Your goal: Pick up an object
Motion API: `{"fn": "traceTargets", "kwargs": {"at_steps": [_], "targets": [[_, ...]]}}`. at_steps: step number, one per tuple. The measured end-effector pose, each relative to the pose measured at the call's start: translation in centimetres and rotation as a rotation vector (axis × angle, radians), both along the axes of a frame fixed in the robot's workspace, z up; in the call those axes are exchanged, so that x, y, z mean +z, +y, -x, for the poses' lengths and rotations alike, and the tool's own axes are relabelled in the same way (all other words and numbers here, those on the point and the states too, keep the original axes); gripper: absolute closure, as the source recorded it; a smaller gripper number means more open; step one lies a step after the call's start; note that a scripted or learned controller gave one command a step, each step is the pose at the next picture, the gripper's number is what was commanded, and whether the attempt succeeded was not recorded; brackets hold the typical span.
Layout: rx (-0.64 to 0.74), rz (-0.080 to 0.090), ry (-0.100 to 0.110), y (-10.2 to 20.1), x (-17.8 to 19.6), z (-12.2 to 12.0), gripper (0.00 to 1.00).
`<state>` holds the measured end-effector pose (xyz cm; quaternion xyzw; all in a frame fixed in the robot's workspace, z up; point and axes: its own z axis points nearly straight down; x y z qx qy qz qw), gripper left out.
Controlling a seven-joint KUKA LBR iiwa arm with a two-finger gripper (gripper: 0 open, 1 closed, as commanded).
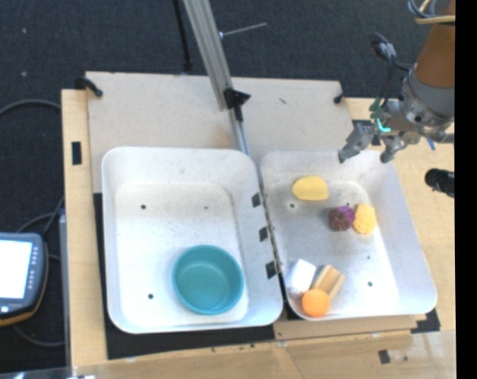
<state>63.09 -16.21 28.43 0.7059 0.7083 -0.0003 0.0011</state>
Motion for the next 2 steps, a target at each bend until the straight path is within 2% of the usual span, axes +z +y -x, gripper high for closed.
{"fn": "traceTargets", "kwargs": {"at_steps": [2], "targets": [[-0.004, 0.000, 0.004, -1.2, -9.8, -0.4, 0.00]]}}
